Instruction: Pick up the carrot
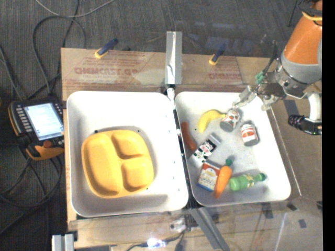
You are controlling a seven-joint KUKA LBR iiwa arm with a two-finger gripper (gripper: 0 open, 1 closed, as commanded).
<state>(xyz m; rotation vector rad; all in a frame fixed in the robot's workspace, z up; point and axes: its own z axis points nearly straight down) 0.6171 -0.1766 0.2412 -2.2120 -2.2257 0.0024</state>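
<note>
Carrot (223,178): lies tilted in the near part of the right bin (277,163), green top up and away, tip toward the front wall, free of any grip.
Carton (208,176): small red and white box, touching the carrot's left side.
Bottle (247,181): green, on its side just right of the carrot.
Tray (119,162): yellow, three compartments, in the left bin (78,114).
Cow box (205,149): black-and-white patterned pack, mid-bin, beyond the carton.
Sausage (187,135): reddish-brown, along the right bin's left wall.
Can (249,133): red and white, toward the bin's right side.
Banana (209,118): yellow, at the far part of the right bin, beside a small tin (230,120).
Gripper (252,99): over the right bin's far right corner, well apart from the carrot; fingers spread, pinching nothing.
Pendant (37,122): lit screen, on the floor left of the bench.
</note>
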